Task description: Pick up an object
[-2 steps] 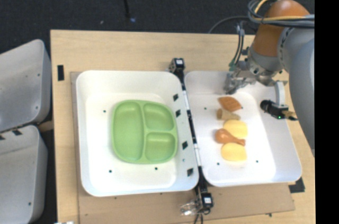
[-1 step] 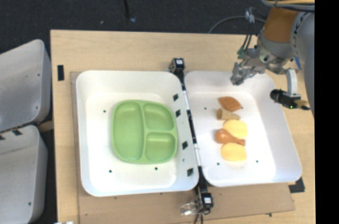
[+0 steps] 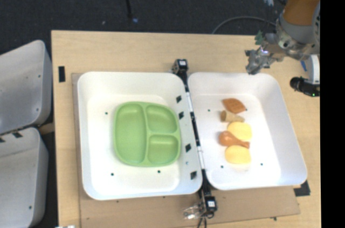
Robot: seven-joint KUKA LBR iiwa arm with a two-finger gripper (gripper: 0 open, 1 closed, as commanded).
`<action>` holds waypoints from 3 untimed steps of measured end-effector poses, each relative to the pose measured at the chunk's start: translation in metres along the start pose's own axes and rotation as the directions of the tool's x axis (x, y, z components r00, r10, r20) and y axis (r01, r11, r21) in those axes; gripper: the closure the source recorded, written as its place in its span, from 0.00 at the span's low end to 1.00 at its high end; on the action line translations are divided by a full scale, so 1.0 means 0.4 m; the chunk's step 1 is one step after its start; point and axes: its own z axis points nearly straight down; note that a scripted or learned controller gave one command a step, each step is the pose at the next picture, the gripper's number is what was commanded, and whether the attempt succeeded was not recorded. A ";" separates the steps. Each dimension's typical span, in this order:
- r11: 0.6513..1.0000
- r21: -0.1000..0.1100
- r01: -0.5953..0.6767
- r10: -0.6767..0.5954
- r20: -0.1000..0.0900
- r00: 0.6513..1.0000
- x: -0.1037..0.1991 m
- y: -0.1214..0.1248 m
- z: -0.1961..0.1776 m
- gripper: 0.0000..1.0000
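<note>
On the pale wooden worktop (image 3: 64, 54) two shallow white bins sit side by side, their inner rims touching along a strip of small black clips. The left bin (image 3: 91, 178) holds a light green divided plate (image 3: 146, 133), smooth plastic with rounded corners and three compartments, lying flat near the middle. The right bin (image 3: 280, 167) holds a cluster of small food-like pieces running down its centre: a brown-orange wedge (image 3: 235, 105) at the top, a small tan block (image 3: 228, 116) just below it, then a rounded yellow piece (image 3: 239, 130), an orange drumstick shape (image 3: 230, 139) touching it, and another yellow lump (image 3: 237, 155) lowest. The claw (image 3: 255, 66) hangs above the far rim of the right bin, well apart from the pieces and holding nothing; whether it is spread or pressed together I cannot tell.
</note>
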 end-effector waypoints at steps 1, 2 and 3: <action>1.000 0.000 0.002 -0.002 0.000 1.000 -0.004 0.004 -0.127 1.00; 1.000 0.007 0.004 -0.004 -0.002 1.000 0.117 -0.036 -0.137 1.00; 1.000 0.009 0.004 -0.004 -0.003 1.000 0.234 -0.102 -0.096 1.00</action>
